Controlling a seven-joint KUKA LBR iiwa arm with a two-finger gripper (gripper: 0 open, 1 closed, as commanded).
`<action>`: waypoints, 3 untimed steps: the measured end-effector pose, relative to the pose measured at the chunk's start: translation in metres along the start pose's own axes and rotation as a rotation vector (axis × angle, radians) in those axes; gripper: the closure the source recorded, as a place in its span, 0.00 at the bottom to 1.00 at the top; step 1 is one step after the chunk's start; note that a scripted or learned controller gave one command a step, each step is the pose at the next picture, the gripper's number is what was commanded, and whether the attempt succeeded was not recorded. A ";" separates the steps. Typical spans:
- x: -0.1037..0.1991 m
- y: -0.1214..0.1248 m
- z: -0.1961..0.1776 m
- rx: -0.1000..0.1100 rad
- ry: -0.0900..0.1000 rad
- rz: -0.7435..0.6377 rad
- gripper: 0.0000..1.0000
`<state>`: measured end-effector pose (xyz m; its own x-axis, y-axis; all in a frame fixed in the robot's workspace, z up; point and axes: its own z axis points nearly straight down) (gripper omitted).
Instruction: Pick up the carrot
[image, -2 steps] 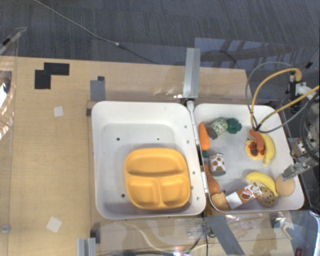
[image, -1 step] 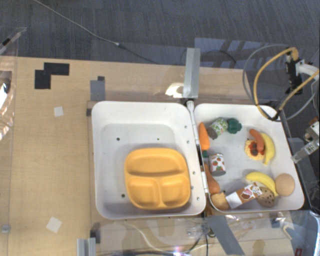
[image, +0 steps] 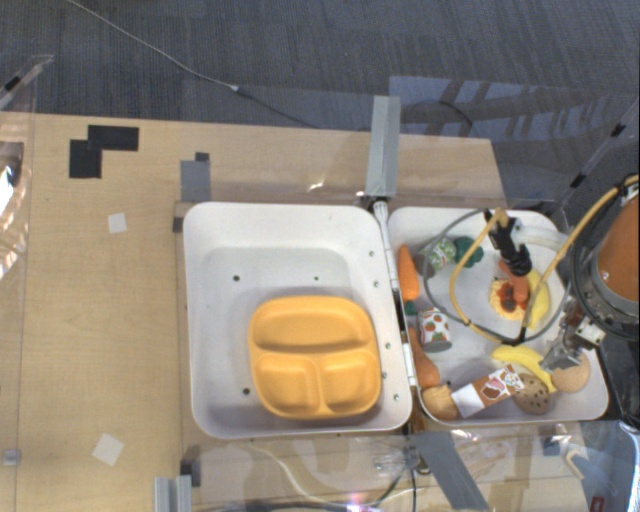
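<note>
Along the right bin's (image: 600, 405) left wall the carrot (image: 408, 274) is lying untouched; gripper (image: 567, 345) state is reading indeterminate.

No legible text or labels anywhere.

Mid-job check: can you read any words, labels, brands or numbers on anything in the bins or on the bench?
None can be read.
Small carton: red and green printed pattern, too blurred to read.
Brown-and-white packet: printed markings, too small to read.
Black patches on the bench: plain shapes, no text.
</note>
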<state>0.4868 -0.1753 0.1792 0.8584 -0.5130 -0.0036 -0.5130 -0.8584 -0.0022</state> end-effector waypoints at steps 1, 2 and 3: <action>0.044 0.010 -0.119 0.001 0.017 -0.209 1.00; 0.052 0.003 -0.141 0.002 0.012 -0.340 1.00; 0.022 0.023 -0.140 0.001 0.008 -0.228 1.00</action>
<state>0.4940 -0.2068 0.3186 0.9522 -0.3056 0.0053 -0.3056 -0.9522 -0.0035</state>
